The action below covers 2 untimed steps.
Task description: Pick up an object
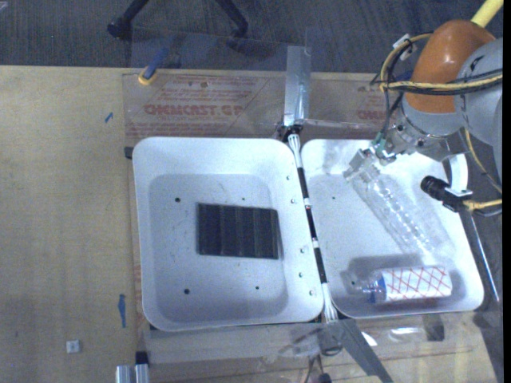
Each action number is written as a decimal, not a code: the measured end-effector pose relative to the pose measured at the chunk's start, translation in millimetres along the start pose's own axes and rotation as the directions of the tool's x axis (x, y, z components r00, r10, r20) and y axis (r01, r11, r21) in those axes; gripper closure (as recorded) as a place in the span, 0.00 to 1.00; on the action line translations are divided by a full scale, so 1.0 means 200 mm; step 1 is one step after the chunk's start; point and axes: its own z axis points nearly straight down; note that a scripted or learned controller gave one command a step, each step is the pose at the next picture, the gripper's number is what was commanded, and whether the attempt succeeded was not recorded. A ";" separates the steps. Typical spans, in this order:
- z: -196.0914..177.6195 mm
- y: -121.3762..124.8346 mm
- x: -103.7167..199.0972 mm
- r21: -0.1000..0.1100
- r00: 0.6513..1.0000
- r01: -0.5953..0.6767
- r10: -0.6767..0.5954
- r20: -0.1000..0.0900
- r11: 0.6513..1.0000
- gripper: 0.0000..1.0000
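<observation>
Reaching in from the right of the camera view, the grey arm with its orange band is seen over the far corner of the right-hand shallow white bin. The end effector is placed at the upper end of a clear, ribbed plastic bottle, which lies slantwise across that bin. Whether the end effector is released or clenched cannot be told, since its tip is small and blurred against the bottle's neck.

Nearer the front wall of the right-hand bin, a second small bottle with a white label crossed by a red lattice is laid on its side, its blue-tinted cap end turned toward the neighbouring bin. The lower end of the clear bottle is just beside this labelled bottle; contact cannot be judged.

To the left of the right-hand bin, touching it along a shared edge, the left-hand shallow white bin is set on the tan worktop. A flat, dark grey ribbed rectangular block is laid at its middle.
</observation>
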 end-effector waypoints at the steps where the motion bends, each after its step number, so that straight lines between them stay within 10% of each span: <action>1: 0.18 0.03 0.09 0.004 0.998 0.060 -0.060 0.003 0.998 0.00; 2: 0.15 -0.26 -0.01 -0.002 1.000 -0.020 0.020 0.001 1.000 0.00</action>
